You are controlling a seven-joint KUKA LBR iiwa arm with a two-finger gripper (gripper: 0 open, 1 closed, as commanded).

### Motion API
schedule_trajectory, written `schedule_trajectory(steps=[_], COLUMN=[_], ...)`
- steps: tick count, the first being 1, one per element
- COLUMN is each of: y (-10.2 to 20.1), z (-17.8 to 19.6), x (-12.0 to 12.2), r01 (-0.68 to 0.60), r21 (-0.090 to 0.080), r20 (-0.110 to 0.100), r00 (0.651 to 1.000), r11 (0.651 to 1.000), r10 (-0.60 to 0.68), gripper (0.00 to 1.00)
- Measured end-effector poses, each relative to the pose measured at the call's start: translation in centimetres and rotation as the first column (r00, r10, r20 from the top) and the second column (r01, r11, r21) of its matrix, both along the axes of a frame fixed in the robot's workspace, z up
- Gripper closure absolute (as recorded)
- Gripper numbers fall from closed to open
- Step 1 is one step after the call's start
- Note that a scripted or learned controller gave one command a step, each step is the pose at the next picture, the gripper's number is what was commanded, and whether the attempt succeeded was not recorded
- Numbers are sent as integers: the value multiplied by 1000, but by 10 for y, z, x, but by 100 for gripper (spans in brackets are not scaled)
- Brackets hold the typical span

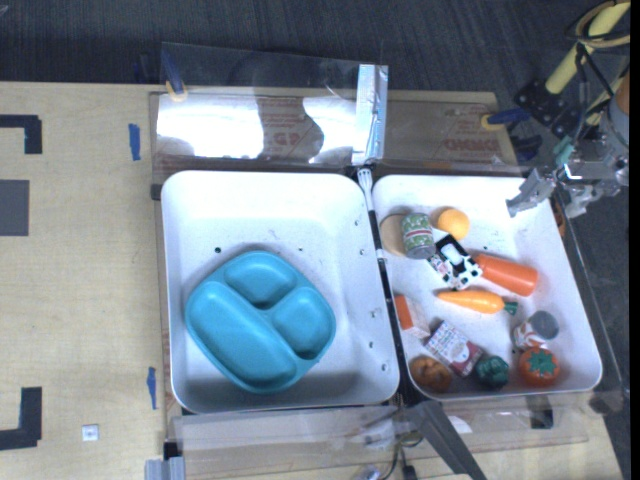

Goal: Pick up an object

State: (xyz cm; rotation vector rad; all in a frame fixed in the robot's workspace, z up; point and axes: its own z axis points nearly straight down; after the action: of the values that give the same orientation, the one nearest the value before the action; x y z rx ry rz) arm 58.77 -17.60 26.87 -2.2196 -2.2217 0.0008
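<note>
- On the desk (80,298), two white bins sit side by side.
- Left bin (200,198) holds a blue divided plate (260,318).
- Right bin (575,298) holds an orange carrot (505,273), a yellow carrot (470,302), a green can (418,234) and a small tomato (538,365).
- Gripper (540,190) hangs over the right bin's upper right corner, holding nothing; whether it is parted or closed, I cannot tell.

L bin (190,268) – tray (262,317) inside | R bin (575,298) – toys (470,298) inside

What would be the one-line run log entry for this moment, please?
phase: approach | gripper: over right bin's top right corner, holding nothing | orange carrot: in right bin | blue tray: in left bin
</note>
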Motion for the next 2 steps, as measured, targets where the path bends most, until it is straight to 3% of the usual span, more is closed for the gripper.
schedule_trajectory(steps=[1, 2], y=[0, -29], z=[-124, -162], x=[-21, -18], r01=[-246, -187], r21=[4, -6], r20=[-5, 12], r00=[969, 982], r11=[969, 982], r10=[246, 187], gripper=[0, 0])
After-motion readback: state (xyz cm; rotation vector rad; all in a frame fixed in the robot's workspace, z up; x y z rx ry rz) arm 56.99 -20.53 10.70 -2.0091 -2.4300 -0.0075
